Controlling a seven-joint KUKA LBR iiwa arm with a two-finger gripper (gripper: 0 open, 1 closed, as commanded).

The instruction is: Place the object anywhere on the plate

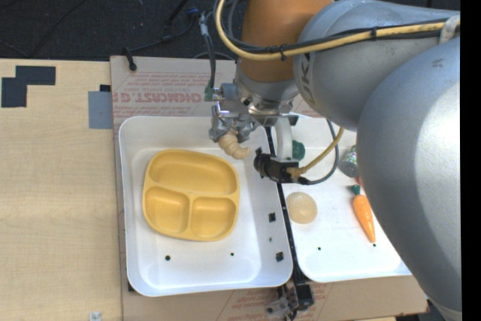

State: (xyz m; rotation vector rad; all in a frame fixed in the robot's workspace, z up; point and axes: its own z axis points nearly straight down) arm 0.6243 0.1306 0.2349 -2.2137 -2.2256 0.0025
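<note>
On bench (60, 199), two white bins seen side by side. One yellow three-compartment plate (192, 194) lies in left bin (195, 274). One tan peanut-like object (234, 146) gripped in tool (229, 133), just above plate's far right rim. Right bin (338, 259): one carrot (364, 216), one pale round item (302, 207), one green item (297, 149), partly hidden.

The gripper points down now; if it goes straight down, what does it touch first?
Probably the top right rim of the yellow plate, or the white bin floor beside it. The gripper hangs near that corner; depth is unclear.
</note>
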